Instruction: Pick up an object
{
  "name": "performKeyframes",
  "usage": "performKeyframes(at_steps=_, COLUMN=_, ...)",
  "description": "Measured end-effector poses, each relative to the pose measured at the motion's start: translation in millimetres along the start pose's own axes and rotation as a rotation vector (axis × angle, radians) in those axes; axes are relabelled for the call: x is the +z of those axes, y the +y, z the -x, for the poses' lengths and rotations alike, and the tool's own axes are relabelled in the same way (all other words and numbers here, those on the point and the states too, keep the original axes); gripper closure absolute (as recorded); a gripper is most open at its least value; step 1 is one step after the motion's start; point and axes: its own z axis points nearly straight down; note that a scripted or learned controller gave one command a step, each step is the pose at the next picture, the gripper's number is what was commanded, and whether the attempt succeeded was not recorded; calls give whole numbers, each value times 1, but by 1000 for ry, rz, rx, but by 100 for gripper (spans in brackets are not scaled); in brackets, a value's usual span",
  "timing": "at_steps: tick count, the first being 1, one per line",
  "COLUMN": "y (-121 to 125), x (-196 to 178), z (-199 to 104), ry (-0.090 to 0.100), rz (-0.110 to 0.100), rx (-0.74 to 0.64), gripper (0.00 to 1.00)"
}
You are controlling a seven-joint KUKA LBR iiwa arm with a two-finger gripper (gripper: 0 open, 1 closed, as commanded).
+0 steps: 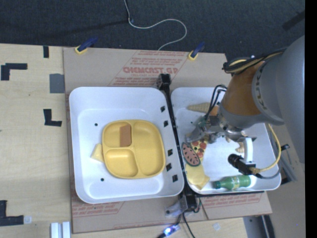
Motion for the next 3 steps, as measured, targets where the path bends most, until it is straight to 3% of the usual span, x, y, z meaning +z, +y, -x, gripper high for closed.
performKeyframes(at_steps=2, y=3, x=-119, z=8, ry=0, rz=4, rx=0, gripper=100)
performKeyframes(at_steps=3, y=3, x=-130, z=7, ry=1, rz=1, rx=1, gripper=100)
